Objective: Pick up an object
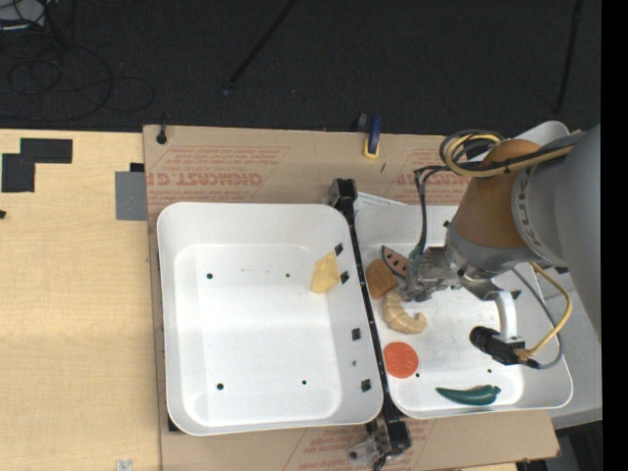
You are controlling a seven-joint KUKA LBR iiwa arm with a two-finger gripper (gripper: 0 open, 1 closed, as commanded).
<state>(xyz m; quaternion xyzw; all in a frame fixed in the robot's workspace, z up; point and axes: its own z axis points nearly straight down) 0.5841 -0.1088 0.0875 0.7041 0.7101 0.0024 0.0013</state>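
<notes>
In the right bin (446, 361), a tan curved piece (403, 317) lies just on the near side of the gripper (422, 283). A brown lump (380, 279) and a reddish-brown slice (394, 260) crowd its left. An orange-red disc (400, 359) and a green pepper-like piece (469, 393) sit nearer, apart. A yellow chunk (325, 273) rests against the right wall of the left bin (245, 332). The gripper hangs low by the tan piece. I cannot tell how far open it is or whether it grips anything.
</notes>
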